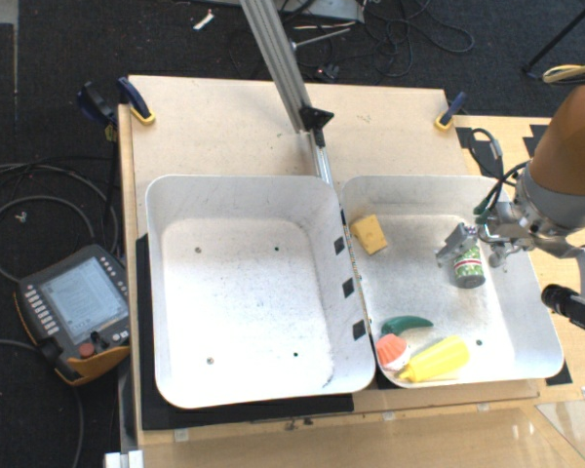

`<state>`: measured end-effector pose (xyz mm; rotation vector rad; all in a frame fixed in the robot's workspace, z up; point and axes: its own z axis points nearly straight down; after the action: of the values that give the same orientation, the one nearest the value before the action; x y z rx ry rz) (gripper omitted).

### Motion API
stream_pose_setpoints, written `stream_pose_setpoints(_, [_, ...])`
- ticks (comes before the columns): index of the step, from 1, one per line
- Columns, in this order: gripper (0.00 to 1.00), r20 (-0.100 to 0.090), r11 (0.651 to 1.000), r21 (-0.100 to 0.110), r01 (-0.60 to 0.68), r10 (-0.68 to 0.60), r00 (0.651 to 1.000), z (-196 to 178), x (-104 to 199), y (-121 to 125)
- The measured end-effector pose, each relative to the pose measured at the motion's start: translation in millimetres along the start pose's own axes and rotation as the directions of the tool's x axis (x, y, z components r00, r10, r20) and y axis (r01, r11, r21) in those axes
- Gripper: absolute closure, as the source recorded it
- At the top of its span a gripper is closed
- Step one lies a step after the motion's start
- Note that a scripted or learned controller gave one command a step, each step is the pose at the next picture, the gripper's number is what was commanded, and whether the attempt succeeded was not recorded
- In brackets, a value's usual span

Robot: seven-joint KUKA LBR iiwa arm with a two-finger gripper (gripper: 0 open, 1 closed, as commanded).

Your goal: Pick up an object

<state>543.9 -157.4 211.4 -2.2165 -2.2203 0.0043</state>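
My gripper (471, 245) reaches in from the right over the right bin (526, 305). Directly at its tip is a small green and white can (469, 270), touching or just below it; whether it is gripped is unclear. A tan sponge block (369, 233) lies near the bin's left wall. At the front of the bin, a yellow plastic piece (437, 358), a red and white item (391, 349) and a dark green item (407, 324) lie close together.
The left bin (239, 291) sits beside the right one, with a shared raised rim (349, 271) between them. A slanted metal pole (278, 52) ends at the bins' back edge. Yellow clamps (139, 110) mark the bench's corners. A teach pendant (73, 305) lies on the floor at left.
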Motion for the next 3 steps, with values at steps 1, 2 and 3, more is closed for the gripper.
stream_pose_setpoints(1, [0.0,0.001,1.0,-0.005,-0.001,0.001,1.0,-2,0,1])
stream_pose_setpoints(2, [0.0,0.0,1.0,0.001,-0.003,0.003,1.0,53,-2,-10])
stream_pose_setpoints(3, [0.0,0.0,1.0,0.0,-0.003,0.003,1.0,97,0,-13])
